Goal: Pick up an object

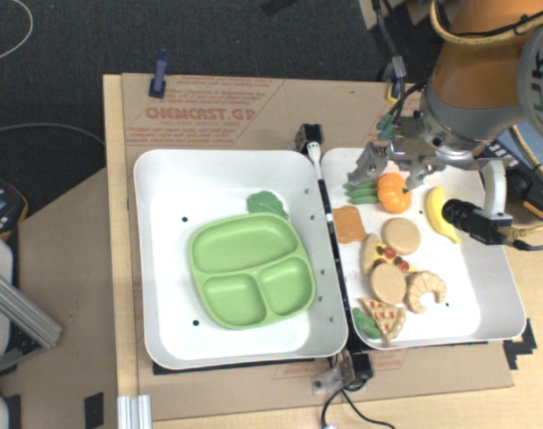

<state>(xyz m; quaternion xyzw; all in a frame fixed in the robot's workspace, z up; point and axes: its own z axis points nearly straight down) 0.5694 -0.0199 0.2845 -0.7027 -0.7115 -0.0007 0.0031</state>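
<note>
Jaws spread, hanging low over far end of right bin (497, 322), nothing pinched between them. Grey arm (486, 52) reaching in from right.

Left bin (155, 239) beside it: green tray (249, 271) only, plus small green leaf (267, 202) at tray's far edge. No easy pick there; tray too broad and flat for this grip.

Right bin crowded with toy food. Croissant (425, 290), bun (401, 235), toast (349, 223) and pizza slice (381, 318) packed close, mostly touching. Banana (439, 213) just right of centre. Orange (393, 192) directly at jaws, green pod (363, 190) touching or nearly touching its left side.

Likely target: orange. Nearest, round, tall enough to grip.

For a clean pick:
- Centre over orange before dropping; off-centre closing likely to squirt it sideways.
- Keep left tip between orange and pod, not on top of pod.
- Descend until tips pass widest part of orange, short of bin floor.
- Close slowly, lift straight up, check orange rides along.

Risks: rolling toward banana; pod dragged up with it.
</note>
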